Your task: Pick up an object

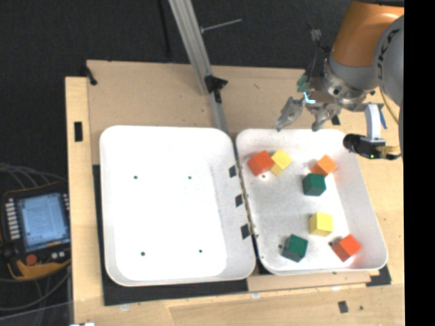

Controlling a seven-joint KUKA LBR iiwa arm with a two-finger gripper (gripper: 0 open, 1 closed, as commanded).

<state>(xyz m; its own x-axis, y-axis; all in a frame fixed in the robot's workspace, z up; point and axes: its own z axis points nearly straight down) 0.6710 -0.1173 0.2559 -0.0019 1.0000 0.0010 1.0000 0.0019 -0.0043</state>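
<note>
While gripper [300,123] hovers spread, orange-red block [260,163] sits tilted.

My one camera sits fixed above the bench [81,202], looking down at a slant from a moderate height on the left bin [112,202] and right bin [370,209], arm [363,26] entering from the right.

This is a robotics lab or test cell — a plain wooden worktop [170,94] on dark carpet carries two shallow white bins [170,206], one strewn with small coloured blocks [314,184]. A handheld control pendant [37,224] with a lit screen lies at the left — beside cables — and a metal camera mast [194,39] rises behind the bins.
</note>
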